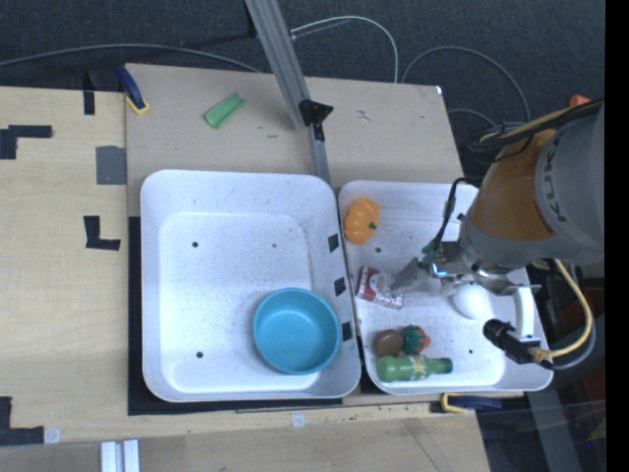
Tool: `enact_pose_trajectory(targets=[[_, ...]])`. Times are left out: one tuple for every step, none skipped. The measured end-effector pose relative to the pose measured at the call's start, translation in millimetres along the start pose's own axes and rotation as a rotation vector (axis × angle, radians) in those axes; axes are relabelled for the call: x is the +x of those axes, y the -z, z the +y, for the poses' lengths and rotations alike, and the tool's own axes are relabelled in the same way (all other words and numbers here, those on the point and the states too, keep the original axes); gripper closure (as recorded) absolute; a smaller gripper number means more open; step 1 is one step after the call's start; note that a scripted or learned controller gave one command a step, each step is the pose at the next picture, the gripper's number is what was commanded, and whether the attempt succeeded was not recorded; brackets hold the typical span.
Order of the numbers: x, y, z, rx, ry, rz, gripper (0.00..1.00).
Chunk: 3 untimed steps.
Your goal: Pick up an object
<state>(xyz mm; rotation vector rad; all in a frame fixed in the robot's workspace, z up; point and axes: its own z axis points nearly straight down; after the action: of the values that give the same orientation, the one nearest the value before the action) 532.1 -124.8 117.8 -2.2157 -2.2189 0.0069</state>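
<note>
My gripper (405, 278) reaches into the right bin (447, 200) from the right and sits low, its tip at the right end of a red-and-white packet (376, 289). An orange pumpkin-like toy (361, 220) lies at the bin's upper left. A white egg-shaped object (471, 303) rests just below the wrist. Near the front wall lie a green bottle (414, 367), a brown round object (389, 342) and a small red-and-green toy (414, 338). A blue bowl (295, 329) stands in the left bin (197, 224).
A grey metal pole (280, 47) slants across the bench behind the bins. A green block (223, 110) and a blue-and-yellow clip (132, 90) lie on the board behind the left bin. Cables loop at the back right.
</note>
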Motion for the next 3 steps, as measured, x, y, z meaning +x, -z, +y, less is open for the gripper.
enact_pose_trajectory(targets=[[0, 12, 1, -0.003, 0.001, 0.000, 1.00], [-1, 56, 6, -0.010, 0.000, -0.002, 1.00], [4, 118, 9, -0.013, 0.001, -0.002, 1.00]])
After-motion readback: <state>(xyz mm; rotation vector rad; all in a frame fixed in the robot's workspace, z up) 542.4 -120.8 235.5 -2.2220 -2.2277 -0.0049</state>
